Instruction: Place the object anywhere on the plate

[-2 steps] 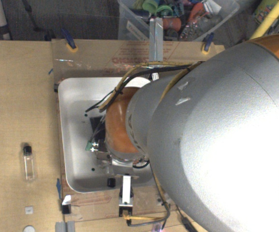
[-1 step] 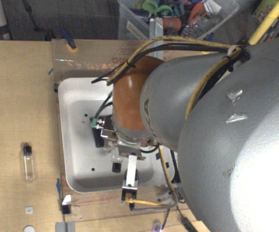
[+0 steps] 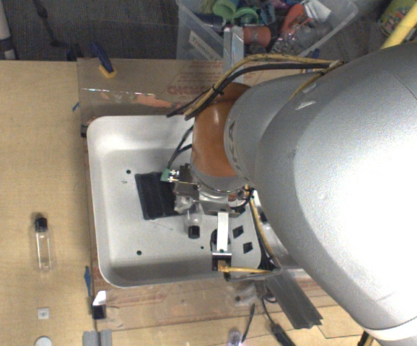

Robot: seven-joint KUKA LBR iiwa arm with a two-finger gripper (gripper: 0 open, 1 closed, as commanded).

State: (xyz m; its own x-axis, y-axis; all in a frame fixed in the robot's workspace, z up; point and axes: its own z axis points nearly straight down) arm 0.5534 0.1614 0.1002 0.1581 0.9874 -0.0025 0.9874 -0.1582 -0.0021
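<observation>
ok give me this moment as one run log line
arm: grey arm with orange band over shallow white bin | gripper: beside flat black square piece | grasp: cannot tell

From my remote seat I can make out faint reddish print on the cardboard sheet (image 3: 187, 85) lying behind the white bin (image 3: 115, 157); the letters are too blurred to read. Nothing else carries a legible word, number, label or brand.
</observation>
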